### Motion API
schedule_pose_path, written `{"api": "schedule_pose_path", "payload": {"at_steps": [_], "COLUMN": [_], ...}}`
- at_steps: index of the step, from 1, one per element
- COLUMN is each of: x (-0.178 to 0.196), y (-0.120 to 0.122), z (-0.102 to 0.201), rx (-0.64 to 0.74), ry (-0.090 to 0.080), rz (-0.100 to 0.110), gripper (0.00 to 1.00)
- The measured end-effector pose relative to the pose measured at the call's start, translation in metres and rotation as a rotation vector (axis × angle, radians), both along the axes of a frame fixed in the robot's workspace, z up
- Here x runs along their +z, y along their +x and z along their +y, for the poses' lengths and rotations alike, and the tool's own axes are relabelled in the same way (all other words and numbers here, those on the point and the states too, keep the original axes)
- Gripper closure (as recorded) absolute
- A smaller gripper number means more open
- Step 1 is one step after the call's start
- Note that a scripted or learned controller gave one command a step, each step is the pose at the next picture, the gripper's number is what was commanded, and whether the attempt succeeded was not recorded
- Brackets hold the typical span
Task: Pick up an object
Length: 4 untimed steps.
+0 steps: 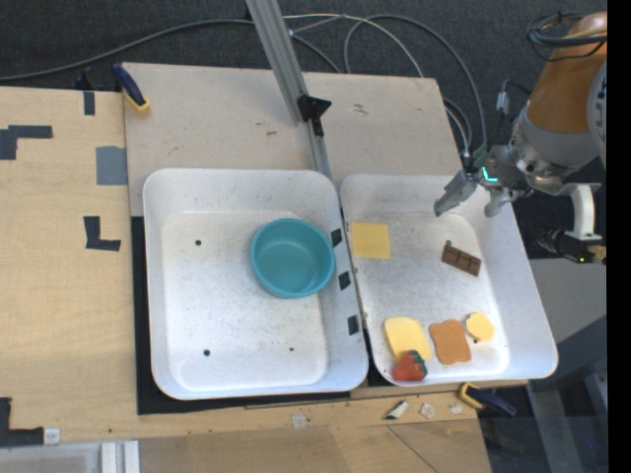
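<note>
While the grey and orange arm [562,97] reaches in from three o'clock, its tool [476,197] hovers over the upper right corner of the right bin [523,294], fingers spread apart and holding nothing. Two shallow white bins sit side by side on the worktop [59,195]. The left bin [168,264] holds a teal bowl [292,256] near its centre. The right bin holds several small toy foods: a pale yellow square [371,240] at its ten o'clock edge, a brown chocolate piece [460,258] just past centre towards two o'clock, and at six o'clock a tight cluster made of a yellow slab [404,334], a red strawberry [410,367], an orange slice [451,342] and a small yellow round [480,326]. The chocolate piece lies nearest the tool, towards its seven o'clock, and seems the likeliest target. It looks thin and flat, so the fingers may close above it or push it away across the smooth floor. The tool is also close to the bin's far rim and could clip it on the way down. In the cluster, touching pieces could be knocked aside or two caught at once.
</note>
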<state>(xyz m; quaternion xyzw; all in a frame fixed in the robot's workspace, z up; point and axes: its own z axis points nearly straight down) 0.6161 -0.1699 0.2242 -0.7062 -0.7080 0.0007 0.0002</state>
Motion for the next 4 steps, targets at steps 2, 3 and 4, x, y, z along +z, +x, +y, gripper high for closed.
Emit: {"api": "schedule_pose_path", "payload": {"at_steps": [2, 3, 4], "x": [-0.123, -0.129, -0.118], "y": [-0.012, -0.009, -0.008], "z": [0.006, 0.004, 0.005], "rx": [0.000, -0.001, 0.001], "ry": [0.000, -0.005, -0.005], "rz": [0.001, -0.009, -0.012], "gripper": [0.00, 0.00, 1.00]}}
